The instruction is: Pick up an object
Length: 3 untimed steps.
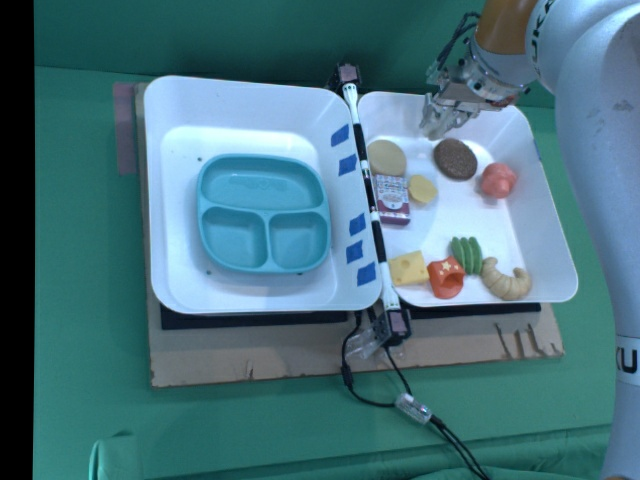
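The right bin (540, 230) holds several toy foods: a brown round patty (455, 158), a red tomato (498, 179), a tan oval piece (386, 156), a small yellow disc (423, 189), a little carton (393, 200), a cheese wedge (408, 267), a red pepper (446, 277), green pea pods (467, 252) and a croissant (506, 282). My gripper (438, 125) hangs over the bin's far part, just up-left of the patty. It is open, with nothing between its fingers.
The left bin (170, 108) carries a teal divided plate (263, 211). A black-and-white bar (366, 183) with blue tape marks runs between the bins. Cables (400, 393) trail off the bench's front. The arm (590, 88) crosses the right side.
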### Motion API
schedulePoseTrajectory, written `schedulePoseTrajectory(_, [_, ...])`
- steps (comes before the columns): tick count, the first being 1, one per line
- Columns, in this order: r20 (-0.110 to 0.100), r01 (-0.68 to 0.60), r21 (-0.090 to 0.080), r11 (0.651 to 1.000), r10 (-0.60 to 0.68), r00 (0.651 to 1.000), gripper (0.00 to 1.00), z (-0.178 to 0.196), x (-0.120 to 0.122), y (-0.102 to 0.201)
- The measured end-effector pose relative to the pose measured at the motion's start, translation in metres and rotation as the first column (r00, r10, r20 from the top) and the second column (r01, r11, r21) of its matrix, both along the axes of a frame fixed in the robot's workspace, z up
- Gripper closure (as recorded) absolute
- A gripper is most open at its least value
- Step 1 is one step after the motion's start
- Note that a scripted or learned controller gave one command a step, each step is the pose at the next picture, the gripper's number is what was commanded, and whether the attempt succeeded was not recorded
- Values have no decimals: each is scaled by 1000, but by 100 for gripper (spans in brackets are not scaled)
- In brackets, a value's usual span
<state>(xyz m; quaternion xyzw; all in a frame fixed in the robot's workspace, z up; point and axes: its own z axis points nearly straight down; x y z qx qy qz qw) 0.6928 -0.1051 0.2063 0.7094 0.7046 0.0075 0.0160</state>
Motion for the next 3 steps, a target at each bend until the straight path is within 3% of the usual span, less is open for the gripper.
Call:
schedulePoseTrajectory(1, [-1,0,0,1000,0,1000,0,0,0,0])
schedulePoseTrajectory(2, [-29,-5,-2,1000,5,1000,0,-9,10,4])
schedulePoseTrajectory(3, [-29,-6,-1,1000,6,1000,0,-9,10,3])
